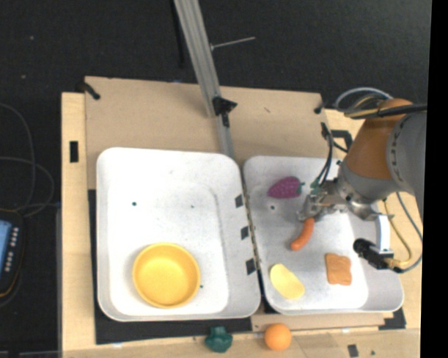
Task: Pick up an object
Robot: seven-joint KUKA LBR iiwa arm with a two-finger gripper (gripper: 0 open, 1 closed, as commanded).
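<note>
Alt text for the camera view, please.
The gripper is low in the right bin, at the top of an orange carrot, with purple grapes, a yellow piece and an orange piece nearby. The left bin holds a yellow bowl.

I see the arm (401, 155): rounded grey casing, broad orange band (368, 146) above the wrist. Dark cables (329, 152) loop along its left side. Metal gripper (311, 208) body, silvery, small. A black fitting (370, 251) with a white bracket hangs off the wrist.
</note>
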